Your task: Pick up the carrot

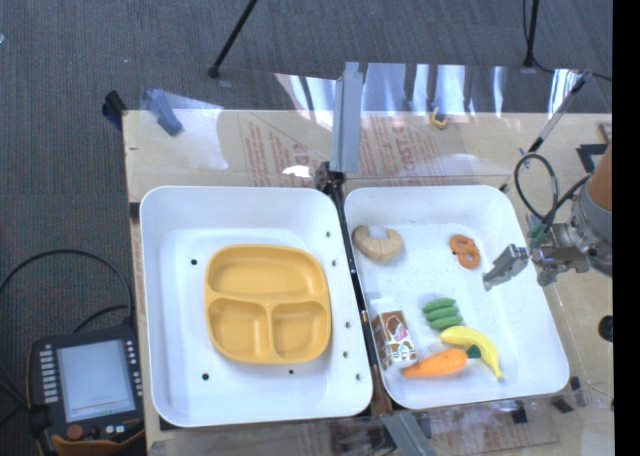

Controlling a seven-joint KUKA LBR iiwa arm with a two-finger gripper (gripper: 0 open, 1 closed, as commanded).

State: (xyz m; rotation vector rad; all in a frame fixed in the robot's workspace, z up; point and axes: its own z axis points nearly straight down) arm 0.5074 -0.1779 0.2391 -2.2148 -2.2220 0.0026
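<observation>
The orange carrot [436, 365] lies on its side near the front edge of the right bin [430, 206], its green tip pointing right toward a yellow banana [477, 345]. My gripper [525, 272] hovers over the bin's right side, up and to the right of the carrot and well apart from it. Its fingers [503, 268] are spread open with nothing between them.
In the right bin there are also a green pea pod [441, 311], a pretzel [464, 250], a croissant [377, 242] and a brown packet [393, 337]. The left bin [170, 234] holds a yellow divided tray [267, 302]. Cables hang by the arm at the right.
</observation>
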